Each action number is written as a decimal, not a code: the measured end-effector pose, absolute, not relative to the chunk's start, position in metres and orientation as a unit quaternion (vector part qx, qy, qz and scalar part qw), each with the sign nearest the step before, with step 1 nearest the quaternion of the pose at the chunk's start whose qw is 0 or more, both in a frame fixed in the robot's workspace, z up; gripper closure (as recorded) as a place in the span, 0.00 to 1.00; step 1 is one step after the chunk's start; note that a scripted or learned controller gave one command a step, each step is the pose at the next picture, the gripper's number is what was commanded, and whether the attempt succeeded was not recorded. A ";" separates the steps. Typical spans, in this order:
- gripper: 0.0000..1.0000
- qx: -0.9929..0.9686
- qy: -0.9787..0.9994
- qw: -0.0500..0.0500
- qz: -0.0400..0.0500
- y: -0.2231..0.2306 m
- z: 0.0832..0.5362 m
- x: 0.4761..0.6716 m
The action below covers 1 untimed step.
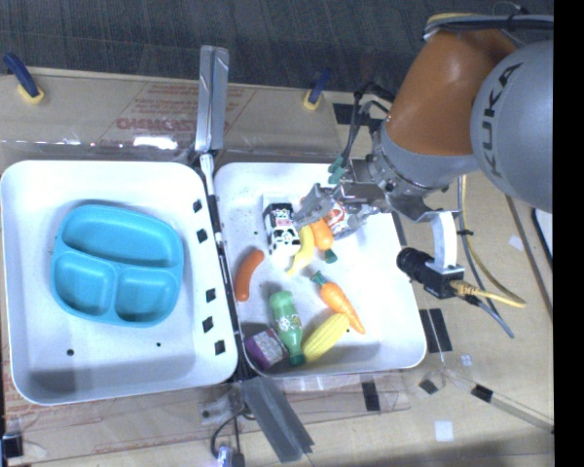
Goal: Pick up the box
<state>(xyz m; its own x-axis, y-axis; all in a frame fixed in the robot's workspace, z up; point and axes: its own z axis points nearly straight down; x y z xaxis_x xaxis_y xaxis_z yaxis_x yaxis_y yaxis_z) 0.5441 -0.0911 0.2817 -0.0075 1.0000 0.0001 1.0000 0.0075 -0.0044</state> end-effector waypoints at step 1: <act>0.00 -0.725 -0.688 0.002 0.002 -0.091 0.239 0.574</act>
